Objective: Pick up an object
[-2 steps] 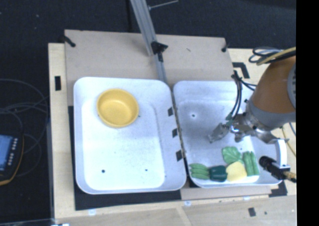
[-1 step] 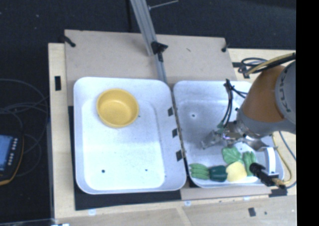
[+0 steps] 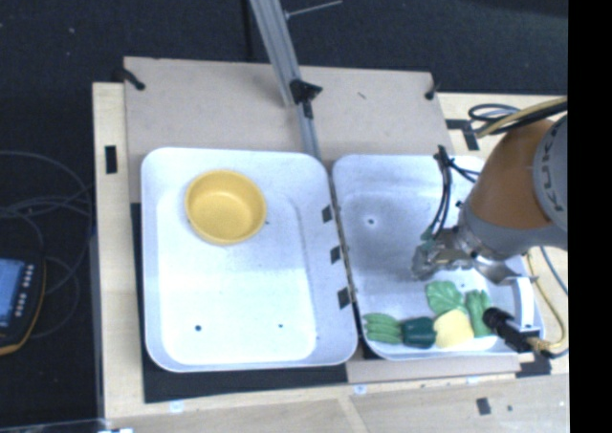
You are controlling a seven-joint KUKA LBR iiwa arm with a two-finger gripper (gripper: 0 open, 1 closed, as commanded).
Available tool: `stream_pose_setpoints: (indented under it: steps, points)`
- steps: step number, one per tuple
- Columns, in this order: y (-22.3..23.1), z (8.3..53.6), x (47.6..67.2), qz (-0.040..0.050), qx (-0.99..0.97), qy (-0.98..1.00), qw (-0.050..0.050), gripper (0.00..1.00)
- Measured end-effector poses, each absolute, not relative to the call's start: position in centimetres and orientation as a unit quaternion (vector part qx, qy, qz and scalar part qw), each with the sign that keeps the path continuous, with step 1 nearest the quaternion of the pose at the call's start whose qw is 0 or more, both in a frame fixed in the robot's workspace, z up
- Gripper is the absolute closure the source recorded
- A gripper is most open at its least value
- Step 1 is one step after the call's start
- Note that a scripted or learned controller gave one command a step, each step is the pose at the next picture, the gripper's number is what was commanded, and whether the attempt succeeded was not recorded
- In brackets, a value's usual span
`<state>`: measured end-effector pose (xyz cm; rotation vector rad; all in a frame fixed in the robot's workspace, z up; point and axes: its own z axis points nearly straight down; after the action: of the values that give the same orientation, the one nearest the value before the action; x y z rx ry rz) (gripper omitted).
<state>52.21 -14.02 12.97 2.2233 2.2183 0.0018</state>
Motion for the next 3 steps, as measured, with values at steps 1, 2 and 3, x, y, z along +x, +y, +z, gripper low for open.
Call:
stream_pose_setpoints:
  steps: [1, 2, 3]
  points:
    - [-15.1, 18.2, 52.3, 0.0014, 0.708, 0.706, 0.002, 1.00]
    - [-15.2, 21.8, 52.4, 0.0012, 0.707, 0.707, 0.002, 1.00]
    - [-10.2, 21.5, 53.1, 0.0007, 0.706, 0.708, 0.000, 1.00]
